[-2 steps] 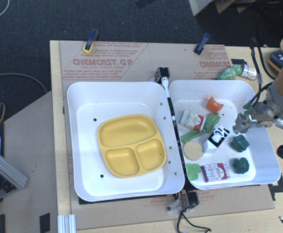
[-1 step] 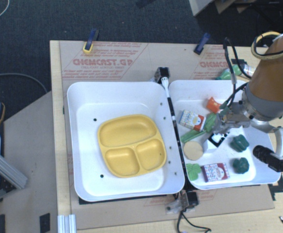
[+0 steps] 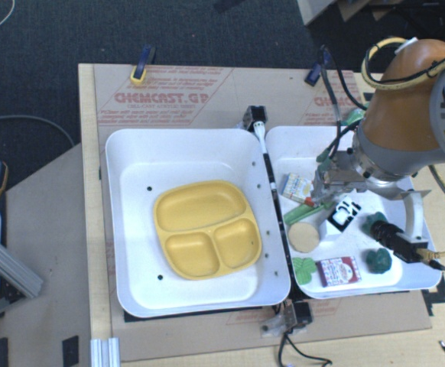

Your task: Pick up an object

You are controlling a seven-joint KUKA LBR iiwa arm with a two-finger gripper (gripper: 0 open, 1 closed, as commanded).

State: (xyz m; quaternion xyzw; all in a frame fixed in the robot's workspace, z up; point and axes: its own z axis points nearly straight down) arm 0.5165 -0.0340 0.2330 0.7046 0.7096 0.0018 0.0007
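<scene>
My gripper hangs low over the middle of the right bin. Under its tip lie a small white and yellow box and a green stick with a red end. Just in front of them rests a round tan disc. A black and white patterned piece sits right beside the gripper. Along the bin's front edge are a green lump, a red packet and a dark green ball. Nothing is visibly held.
The left bin holds a yellow divided plate. A black divider strip runs between the bins. The grey arm covers the right bin's back right part. Clamps sit at the board's far edge.
</scene>
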